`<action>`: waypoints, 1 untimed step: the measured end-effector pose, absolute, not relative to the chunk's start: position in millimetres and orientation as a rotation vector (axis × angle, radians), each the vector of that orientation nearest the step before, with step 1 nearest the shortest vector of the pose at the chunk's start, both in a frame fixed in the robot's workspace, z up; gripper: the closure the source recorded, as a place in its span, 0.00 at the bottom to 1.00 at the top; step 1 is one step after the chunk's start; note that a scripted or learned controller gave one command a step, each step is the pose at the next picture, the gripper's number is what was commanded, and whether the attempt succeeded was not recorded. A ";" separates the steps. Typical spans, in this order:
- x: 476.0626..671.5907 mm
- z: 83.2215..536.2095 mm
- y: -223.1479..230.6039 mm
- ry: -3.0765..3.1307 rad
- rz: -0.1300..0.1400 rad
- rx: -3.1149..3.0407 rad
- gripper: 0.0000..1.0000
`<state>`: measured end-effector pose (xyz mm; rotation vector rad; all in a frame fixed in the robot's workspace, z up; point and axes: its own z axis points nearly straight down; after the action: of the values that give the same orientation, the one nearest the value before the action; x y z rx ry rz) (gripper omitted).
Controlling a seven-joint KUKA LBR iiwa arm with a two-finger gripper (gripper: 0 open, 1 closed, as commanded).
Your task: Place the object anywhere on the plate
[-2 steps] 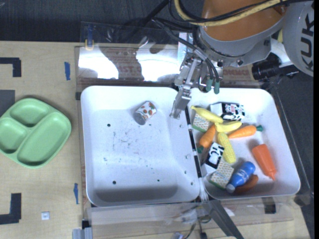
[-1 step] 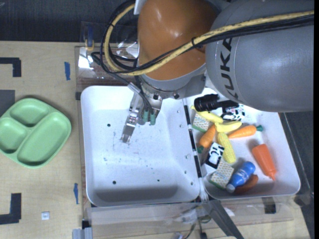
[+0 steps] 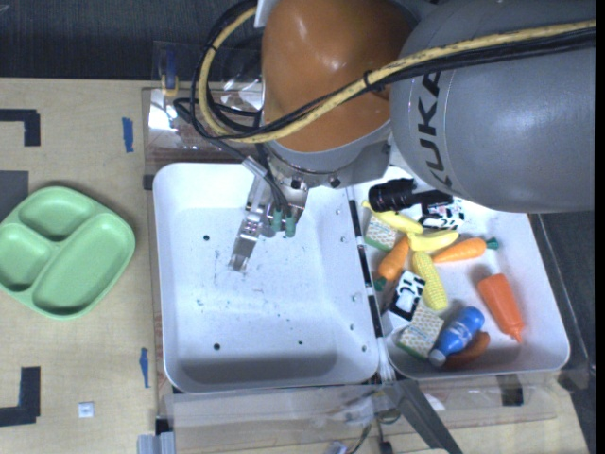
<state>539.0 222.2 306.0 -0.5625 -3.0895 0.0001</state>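
Over the left bin (image 3: 189, 348), a KUKA iiwa arm (image 3: 492, 93) with its orange band reaches in, filling the space above both bins. Right of that bin, the right bin (image 3: 548, 339) holds the likely objects for the task: toy carrots (image 3: 501, 303), a corn cob (image 3: 430, 282), a banana (image 3: 416, 227), a blue bottle (image 3: 456, 333) and a black-and-white cow figure (image 3: 440, 212), heaped touching one another. Left of the left bin, well apart, sits the green divided plate (image 3: 61, 251). Smallest, the gripper (image 3: 250, 244) hangs above the bin's bare floor, fingers slightly spread, pinching nothing. The toys look light, stiff plastic, probably slippery; a carrot's middle seems the best hold. Crowding neighbours could block a clean grasp.
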 end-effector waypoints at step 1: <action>539.1 306.0 222.2 -3.090 0.000 -0.563 0.00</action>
<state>539.1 222.2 306.0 -0.5625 -3.0895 0.0002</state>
